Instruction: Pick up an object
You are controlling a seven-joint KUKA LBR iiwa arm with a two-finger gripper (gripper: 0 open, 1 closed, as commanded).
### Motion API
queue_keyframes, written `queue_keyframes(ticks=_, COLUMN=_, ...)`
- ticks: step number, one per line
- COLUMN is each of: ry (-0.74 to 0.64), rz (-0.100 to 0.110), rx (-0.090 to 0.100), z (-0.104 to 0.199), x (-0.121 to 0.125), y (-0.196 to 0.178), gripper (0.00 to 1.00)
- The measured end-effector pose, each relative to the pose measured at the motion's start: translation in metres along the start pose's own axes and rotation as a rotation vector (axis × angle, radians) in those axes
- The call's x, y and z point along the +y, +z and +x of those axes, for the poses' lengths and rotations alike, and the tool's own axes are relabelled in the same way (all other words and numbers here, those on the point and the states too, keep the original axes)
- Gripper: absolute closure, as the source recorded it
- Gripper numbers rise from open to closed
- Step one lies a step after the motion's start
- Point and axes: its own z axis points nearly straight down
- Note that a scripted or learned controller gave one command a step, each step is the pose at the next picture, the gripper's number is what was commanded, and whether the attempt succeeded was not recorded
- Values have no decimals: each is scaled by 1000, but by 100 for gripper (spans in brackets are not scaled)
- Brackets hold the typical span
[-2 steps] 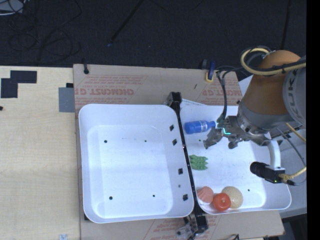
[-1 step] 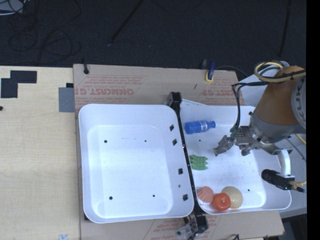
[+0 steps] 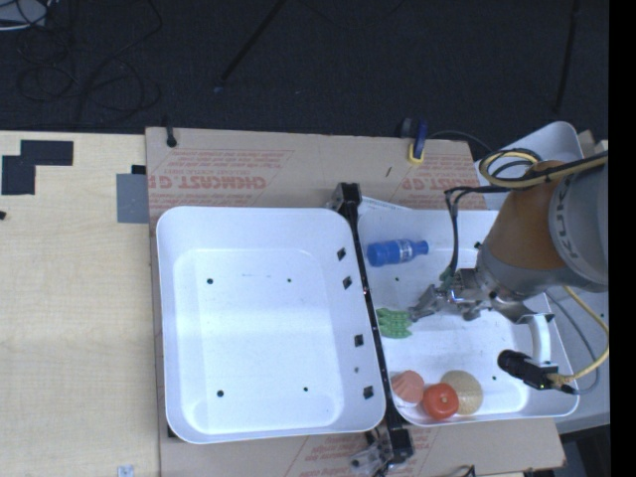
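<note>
The green toy [image 3: 393, 323] lies in the right bin [image 3: 517, 397] against the divider, and the jaws [image 3: 425, 306] hang just beside it — whether spread or pressed together I cannot tell. This looks like the approach; the next move calls for settling over the toy and closing. The cardboard [image 3: 248, 167] under the bins reads "CHEMCAST GP", upside down.

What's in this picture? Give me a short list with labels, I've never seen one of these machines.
arm: grey with orange band, reaching in from the right
end effector: low in the right bin, beside the green object
blue bottle: lying on its side, right bin, far end
red object: right bin, near edge, between a pinkish object and a tan object
left bin: white
</note>
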Motion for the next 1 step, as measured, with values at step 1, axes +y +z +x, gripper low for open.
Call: queue_keyframes(ticks=1, ry=-2, rz=-5, rx=-1, z=-12, x=50, y=-4, gripper=0)
